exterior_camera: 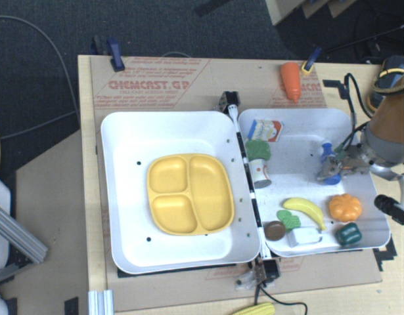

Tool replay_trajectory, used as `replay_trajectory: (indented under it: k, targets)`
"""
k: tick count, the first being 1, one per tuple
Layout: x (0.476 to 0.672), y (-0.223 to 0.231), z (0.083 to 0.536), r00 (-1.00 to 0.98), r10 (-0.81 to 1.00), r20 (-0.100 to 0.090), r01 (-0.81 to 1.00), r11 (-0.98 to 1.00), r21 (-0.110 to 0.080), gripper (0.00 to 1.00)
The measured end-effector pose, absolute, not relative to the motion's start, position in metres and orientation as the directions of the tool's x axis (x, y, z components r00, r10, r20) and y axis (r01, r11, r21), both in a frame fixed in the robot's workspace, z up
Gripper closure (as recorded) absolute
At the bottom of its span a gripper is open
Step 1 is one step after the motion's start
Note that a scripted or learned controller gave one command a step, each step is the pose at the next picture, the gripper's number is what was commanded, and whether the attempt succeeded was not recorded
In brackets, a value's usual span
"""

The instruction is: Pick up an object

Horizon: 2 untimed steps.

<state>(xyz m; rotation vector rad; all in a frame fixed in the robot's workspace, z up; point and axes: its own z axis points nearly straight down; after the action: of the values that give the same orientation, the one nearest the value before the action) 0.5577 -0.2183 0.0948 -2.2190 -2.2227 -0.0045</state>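
Observation:
The right bin (300, 126) holds several small objects. A yellow banana (304, 210) lies near the front, with an orange pumpkin-like toy (345, 207) to its right and a dark green piece (349, 233) at the front right corner. A brown round piece (274, 230), a green leafy piece (290, 220) and a white block (305, 237) sit by the front wall. At the left wall are a small carton (265, 130), a green lump (258, 150) and a little can (259, 174). My gripper (330, 171) hangs low over the bin's right middle, apart from the pumpkin toy just below it.
The left bin (123, 143) carries a yellow divided plate (189, 193). An orange carrot (290, 81) lies on the bench behind the right bin, beside a blue clamp (311, 60). The grey arm (385, 133) reaches in over the right bin's right wall.

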Motion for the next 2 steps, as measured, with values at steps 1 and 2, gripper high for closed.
replay_trajectory:
  k: [1,2]
  targets:
    - [0.591,-0.150,0.084,-0.002,1.000,0.001,1.000,0.002,0.001,1.00]
    - [0.631,-0.113,0.081,0.020,1.000,-0.001,0.997,-0.020,-0.068,1.00]
